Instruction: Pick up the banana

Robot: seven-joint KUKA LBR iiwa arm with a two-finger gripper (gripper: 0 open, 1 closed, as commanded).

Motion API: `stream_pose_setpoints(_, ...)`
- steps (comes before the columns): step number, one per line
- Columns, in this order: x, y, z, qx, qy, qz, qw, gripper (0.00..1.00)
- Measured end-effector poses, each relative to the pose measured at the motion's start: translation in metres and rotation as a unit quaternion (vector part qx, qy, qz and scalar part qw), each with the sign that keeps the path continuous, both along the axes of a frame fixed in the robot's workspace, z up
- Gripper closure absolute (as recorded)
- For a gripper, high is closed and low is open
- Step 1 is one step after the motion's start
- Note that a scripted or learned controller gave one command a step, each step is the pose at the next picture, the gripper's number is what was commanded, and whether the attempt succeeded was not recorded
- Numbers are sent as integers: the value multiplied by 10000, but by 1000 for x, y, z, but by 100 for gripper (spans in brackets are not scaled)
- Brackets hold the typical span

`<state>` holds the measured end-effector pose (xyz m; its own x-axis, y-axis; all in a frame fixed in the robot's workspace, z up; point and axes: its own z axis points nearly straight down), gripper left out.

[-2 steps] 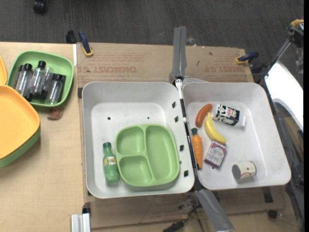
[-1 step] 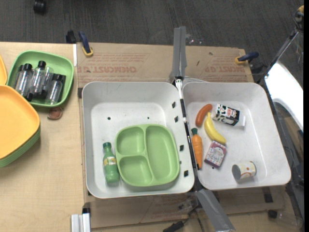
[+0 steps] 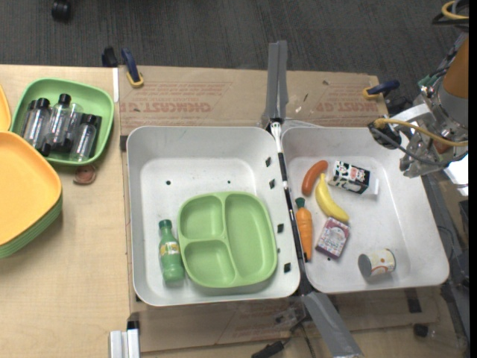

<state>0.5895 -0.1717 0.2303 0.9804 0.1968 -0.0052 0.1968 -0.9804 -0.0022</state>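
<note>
Grey carpet lay behind the bench (image 3: 67, 304), whose wooden top carried a sheet of brown cardboard (image 3: 201, 99) under two shallow white bins set side by side. At the far left, a stack of orange plates (image 3: 26, 196) overhung the frame edge, and behind it sat a small green tray (image 3: 100, 107) holding several dark-capped bottles (image 3: 56, 125).

The left bin (image 3: 149, 162) held a green divided tray (image 3: 223, 239) with three compartments, and just left of it stood a green bottle (image 3: 171, 250), leaning a little. The right bin (image 3: 410, 222) held the smaller things: the banana (image 3: 329, 200) lay near the bin's middle-left, its curve running from upper left to lower right, touching or nearly touching a red sausage-shaped toy (image 3: 313, 175) above it. A black-and-white carton (image 3: 350, 177) lay just right of the banana's upper end, a pink packet (image 3: 332, 238) just below its lower end, and a carrot (image 3: 304, 226) along the divider. A white cup (image 3: 377, 262) rested on its side nearer the front.

The arm reached in from the right, its hand (image 3: 419, 160) above the right bin's far right rim, well apart from the banana. Whether its fingers were spread or pressed together could not be told.
</note>
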Motion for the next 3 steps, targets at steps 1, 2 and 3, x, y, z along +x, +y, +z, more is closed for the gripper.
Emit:
stream_pose_setpoints(1,50,-51,-31,-4,-10,692,9976,100)
stream_pose_setpoints(2,34,-50,35,-3,-10,337,9994,100)
stream_pose_setpoints(3,25,-50,94,-6,-10,27,10000,100)
